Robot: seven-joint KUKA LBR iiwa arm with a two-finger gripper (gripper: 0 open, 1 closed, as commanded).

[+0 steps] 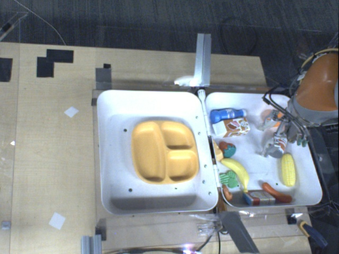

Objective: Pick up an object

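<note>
Several toy foods are held in the right bin [312,194]. Corn cob [287,169]: at five o'clock of the gripper [275,148], just beside it; judged light, rigid, ridged plastic, best gripped across its middle. Gripper state cannot be told. Banana [237,171] is noted at eight o'clock.

The left bin [114,142] holds a yellow divided tray [164,151]. The right bin [312,192] holds a blue bottle [228,114], a banana [237,171], a corn cob [287,169] and a hot dog [275,191]. The end effector [275,148] hangs low just left of the corn cob.
</note>
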